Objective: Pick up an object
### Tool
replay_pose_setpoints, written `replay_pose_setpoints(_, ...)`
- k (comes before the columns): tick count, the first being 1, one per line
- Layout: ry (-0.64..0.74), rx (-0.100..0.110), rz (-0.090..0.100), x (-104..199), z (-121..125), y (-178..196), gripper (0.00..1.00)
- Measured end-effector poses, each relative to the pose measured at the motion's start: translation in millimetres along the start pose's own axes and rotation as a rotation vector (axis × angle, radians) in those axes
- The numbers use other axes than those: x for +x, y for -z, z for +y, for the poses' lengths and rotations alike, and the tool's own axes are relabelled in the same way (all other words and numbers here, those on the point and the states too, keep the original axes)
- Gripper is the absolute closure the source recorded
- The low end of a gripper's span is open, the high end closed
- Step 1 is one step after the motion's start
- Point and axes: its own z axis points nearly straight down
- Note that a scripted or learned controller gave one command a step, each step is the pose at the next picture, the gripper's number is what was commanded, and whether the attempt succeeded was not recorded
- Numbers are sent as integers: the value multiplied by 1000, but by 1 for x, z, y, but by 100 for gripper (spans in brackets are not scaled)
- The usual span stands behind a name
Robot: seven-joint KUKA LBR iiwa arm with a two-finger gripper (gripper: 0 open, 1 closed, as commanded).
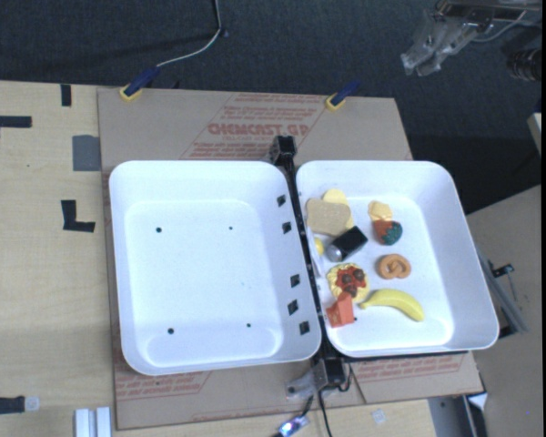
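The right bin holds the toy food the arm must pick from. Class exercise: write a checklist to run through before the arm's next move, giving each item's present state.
1. Objects available in the right bin: ok; the banana, pretzel, black block and others lie there.
2. Gripper clear of the bins: ok; it sits at the view's top right, beyond the bench.
3. Gripper carrying nothing: cannot tell; too blurred.
4. An isolated target: ok; the banana and pretzel lie apart from the cluster.
5. Cluster by the divider: not ok; the black block, the tan slice and the red pieces crowd together.
6. Left bin ready as a drop place: ok.
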Motion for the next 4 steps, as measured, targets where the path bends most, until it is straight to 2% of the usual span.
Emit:
replay_pose_setpoints(1, -4, -8, 1, 16, 14, 41, 100)
replay_pose_setpoints(2, -1, -3, 2, 53, -27, 40, 100)
replay_pose_setpoints(4, -2, -3, 1, 106, -111, 39, 100)
